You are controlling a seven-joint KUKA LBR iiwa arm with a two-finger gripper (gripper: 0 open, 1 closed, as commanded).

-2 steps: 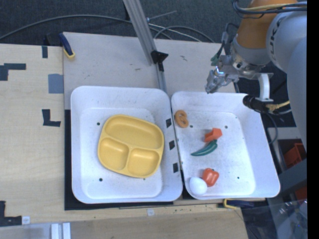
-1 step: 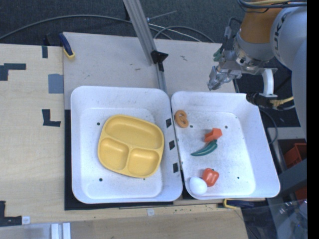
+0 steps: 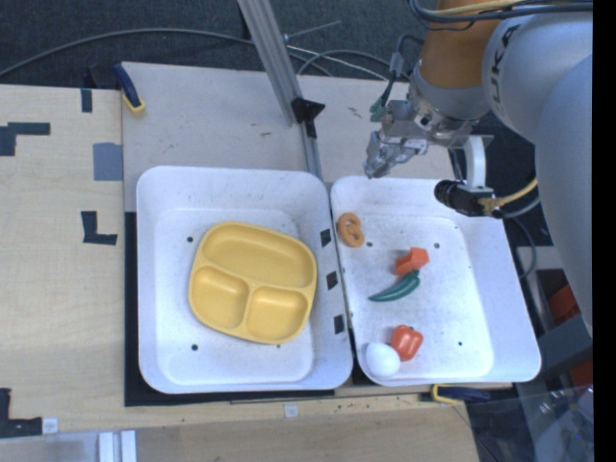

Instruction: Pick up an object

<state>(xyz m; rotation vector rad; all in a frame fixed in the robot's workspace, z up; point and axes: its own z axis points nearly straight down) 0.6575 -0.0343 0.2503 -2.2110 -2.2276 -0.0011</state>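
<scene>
- Looking down on the counter, I see the arm's two-finger hand [image 3: 377,166] hanging over the far rim of the right-hand shallow white bin [image 3: 500,287]; whether its fingers are apart or together I cannot tell.
- Nothing sits between them, so the pick is not yet made.
- Nearest to it lies a small round orange pretzel-like piece [image 3: 350,229], by the bin's left wall.
- I judge that wall a risk: one finger may catch it.
- Safer targets, I think, are the orange-red block [image 3: 413,260] touching the dark green pepper [image 3: 396,288] mid-bin.
- A red pepper [image 3: 406,341] and white egg [image 3: 382,359] touch near the front.
- In the left bin rests a yellow three-compartment plate [image 3: 253,282].
</scene>
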